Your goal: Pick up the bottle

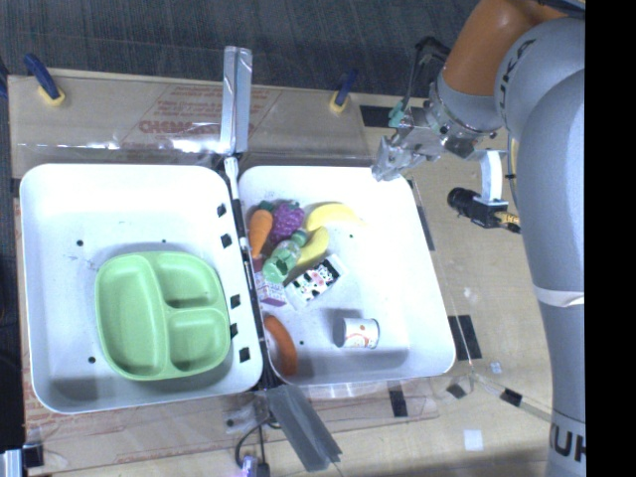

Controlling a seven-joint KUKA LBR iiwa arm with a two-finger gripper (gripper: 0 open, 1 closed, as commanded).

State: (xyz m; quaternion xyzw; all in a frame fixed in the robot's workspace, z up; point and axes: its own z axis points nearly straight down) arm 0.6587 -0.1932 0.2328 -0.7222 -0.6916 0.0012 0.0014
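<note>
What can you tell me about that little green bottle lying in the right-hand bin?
The green bottle is small and looks like translucent plastic. It lies on its side, slanted, in the right bin, in a pile of toy food near the bin's left wall. The carrot and purple grapes sit just above it, the banana runs along its right, and a black-and-white patterned box lies just below. Its finer details are too small to make out. The gripper hangs over the bin's far right corner, well away from it.
</note>
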